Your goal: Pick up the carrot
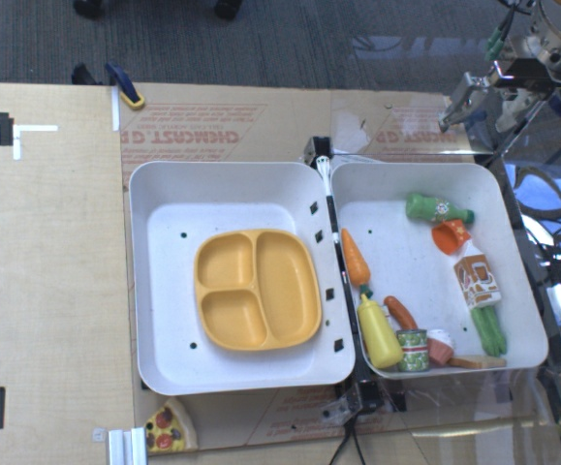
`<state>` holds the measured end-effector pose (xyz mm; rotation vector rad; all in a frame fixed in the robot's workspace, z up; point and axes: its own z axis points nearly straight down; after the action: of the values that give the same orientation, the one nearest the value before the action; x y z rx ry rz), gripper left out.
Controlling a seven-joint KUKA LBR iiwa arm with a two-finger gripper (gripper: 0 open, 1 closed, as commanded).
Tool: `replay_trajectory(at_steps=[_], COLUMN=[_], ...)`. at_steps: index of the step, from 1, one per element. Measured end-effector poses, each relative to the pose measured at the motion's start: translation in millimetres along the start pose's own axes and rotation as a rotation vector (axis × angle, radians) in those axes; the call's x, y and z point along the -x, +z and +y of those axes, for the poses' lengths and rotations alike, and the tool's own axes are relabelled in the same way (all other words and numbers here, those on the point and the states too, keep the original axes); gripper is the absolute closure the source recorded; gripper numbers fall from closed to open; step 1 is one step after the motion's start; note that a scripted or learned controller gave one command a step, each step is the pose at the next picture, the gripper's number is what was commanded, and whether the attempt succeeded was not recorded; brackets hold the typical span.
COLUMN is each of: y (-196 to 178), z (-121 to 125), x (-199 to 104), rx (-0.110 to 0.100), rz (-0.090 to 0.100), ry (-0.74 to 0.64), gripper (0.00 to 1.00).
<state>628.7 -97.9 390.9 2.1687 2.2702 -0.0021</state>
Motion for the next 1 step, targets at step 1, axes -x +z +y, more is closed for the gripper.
replay_trajectory(at_steps=[1], y=[-106.7], z=[32.3], x=[-24.2], rx=[-0.001], rz=[-0.001], ry=[0.107], gripper=[0.0])
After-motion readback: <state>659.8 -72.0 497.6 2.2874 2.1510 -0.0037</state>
